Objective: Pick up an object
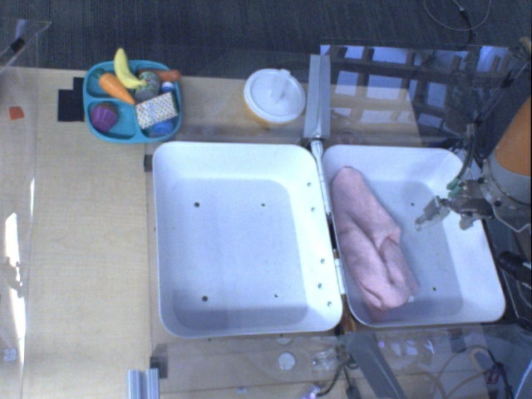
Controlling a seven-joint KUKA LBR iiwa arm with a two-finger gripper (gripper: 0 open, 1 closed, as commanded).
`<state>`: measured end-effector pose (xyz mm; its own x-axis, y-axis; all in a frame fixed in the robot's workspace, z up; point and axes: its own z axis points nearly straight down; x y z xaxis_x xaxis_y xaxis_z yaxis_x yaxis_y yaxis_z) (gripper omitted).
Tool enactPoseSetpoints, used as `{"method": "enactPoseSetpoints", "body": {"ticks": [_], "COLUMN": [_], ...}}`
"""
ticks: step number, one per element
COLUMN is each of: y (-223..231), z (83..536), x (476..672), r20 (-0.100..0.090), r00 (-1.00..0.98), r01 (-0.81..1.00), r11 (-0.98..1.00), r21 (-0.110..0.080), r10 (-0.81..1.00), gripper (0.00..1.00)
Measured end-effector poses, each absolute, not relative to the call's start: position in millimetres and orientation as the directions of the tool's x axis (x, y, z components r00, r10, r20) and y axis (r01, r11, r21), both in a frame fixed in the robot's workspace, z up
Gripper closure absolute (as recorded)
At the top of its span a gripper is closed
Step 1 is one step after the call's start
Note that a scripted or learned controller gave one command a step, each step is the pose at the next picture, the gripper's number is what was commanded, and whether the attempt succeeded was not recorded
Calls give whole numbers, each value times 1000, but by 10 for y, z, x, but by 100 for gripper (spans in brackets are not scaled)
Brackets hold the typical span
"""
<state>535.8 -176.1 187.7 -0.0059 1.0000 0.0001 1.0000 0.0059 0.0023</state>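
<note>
A pink folded cloth point(371, 238) lies along the left side of the right bin point(474, 281), stretching from the back wall toward the front. My gripper point(440, 207) hangs over the right half of that bin, to the right of the cloth and apart from it. The grey arm with its orange band point(514, 152) reaches in from the right edge. Nothing shows in the gripper.
The left bin point(241, 239) sits beside the right one, with a metal divider point(315, 98) behind their shared edge. A blue tray of toy food point(133, 100) and a round white lidded tub point(275, 96) stand on the bench behind the bins.
</note>
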Motion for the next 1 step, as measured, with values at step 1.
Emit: {"method": "enactPoseSetpoints", "body": {"ticks": [1], "y": [-1192], "z": [961], "x": [5261], "r20": [-2], "r00": [-39], "r01": [999], "r11": [39], "r21": [11], "r10": [999], "gripper": [0]}}
